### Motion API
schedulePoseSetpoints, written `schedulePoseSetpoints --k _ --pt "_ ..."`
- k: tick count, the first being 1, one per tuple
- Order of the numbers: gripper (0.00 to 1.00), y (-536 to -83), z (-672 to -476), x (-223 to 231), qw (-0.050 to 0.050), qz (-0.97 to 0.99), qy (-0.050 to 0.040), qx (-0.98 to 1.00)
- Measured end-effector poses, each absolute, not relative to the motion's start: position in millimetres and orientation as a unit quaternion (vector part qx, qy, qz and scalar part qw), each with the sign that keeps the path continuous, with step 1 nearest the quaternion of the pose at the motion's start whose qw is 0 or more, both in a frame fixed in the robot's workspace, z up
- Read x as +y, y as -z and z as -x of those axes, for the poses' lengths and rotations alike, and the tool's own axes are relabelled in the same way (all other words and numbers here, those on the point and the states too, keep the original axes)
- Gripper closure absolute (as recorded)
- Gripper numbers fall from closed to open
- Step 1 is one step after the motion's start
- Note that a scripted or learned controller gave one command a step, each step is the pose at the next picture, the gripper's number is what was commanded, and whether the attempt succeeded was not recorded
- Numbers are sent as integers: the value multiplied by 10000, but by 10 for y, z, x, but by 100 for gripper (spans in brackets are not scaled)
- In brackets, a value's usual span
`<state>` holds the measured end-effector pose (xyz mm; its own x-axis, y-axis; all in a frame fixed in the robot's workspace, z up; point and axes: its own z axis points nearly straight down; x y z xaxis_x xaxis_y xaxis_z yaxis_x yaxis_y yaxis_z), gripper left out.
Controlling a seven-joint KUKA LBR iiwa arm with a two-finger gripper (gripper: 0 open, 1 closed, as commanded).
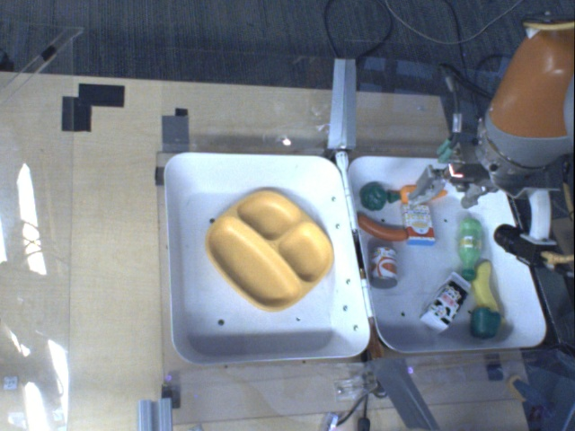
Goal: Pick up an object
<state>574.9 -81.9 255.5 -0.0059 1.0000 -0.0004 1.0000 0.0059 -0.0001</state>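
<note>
End effector point(442, 176) hovers over right bin's point(530, 330) upper edge, grip state impossible to tell; nearest candidate, small orange-and-white carton point(419, 222), lies just below-left of it, long axis roughly upright in view; sausage point(384, 229) further left.

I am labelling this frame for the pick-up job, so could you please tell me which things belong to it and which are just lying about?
Belong to the job:
gripper
right bin
green ball
sausage
small carton
can
green bottle
banana
cow-print carton

Just lying about:
left bin
yellow three-part tray
cables
</note>
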Motion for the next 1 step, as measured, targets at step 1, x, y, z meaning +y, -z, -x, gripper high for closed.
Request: schedulePoseSetpoints --k 1 --pt "0 -1573 -6261 -1131 -3 -6714 1 7411"
